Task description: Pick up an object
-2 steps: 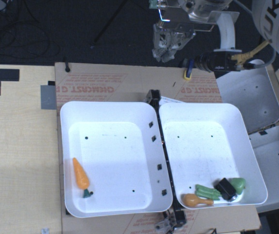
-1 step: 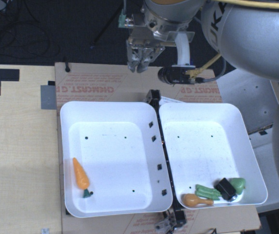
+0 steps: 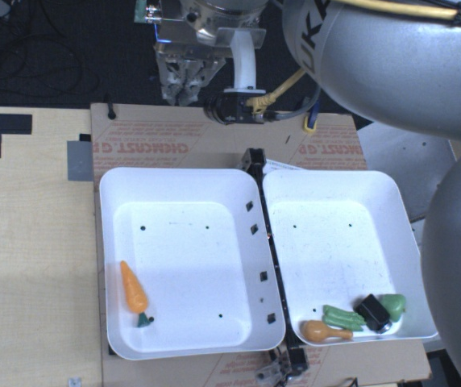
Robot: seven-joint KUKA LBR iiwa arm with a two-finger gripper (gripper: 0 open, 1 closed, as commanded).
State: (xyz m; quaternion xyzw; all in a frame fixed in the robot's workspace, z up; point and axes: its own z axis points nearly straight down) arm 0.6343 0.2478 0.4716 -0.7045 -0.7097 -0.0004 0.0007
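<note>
Above the far edge of the table the gripper hangs high with nothing visible in its jaws, whose spread I can't tell, so no pick is done: carrot in left bin, other objects in right bin.

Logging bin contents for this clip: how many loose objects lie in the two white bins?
5. A carrot lies in the left bin, near its lower left corner. A green pod, black block, green piece and orange gourd cluster in the right bin's lower right corner, possibly hiding more.
</note>
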